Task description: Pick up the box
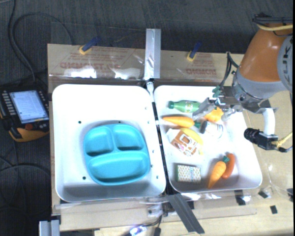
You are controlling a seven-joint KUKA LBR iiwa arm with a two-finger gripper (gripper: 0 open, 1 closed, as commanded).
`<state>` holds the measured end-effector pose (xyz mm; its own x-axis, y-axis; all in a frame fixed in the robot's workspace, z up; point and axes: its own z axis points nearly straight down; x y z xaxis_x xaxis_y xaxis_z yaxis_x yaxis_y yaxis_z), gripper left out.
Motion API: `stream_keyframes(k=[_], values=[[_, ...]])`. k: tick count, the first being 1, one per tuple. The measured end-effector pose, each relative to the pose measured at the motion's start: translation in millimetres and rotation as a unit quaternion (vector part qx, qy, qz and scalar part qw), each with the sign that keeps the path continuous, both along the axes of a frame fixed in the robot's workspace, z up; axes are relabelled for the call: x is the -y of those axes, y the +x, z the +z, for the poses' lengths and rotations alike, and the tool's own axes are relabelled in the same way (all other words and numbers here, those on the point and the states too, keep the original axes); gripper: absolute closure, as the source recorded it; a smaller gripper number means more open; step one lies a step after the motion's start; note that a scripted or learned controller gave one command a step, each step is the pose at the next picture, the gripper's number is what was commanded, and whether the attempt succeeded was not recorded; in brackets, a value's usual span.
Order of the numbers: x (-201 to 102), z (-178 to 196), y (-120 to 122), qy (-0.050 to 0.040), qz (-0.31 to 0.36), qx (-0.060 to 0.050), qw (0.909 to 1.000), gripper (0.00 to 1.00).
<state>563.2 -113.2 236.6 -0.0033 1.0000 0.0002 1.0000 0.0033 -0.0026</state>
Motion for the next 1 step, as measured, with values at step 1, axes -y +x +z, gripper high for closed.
stream_keyframes(k=[1], values=[[69.9,-118.7,-23.2,-0.0008,0.011,0.003,0.9999,0.00]])
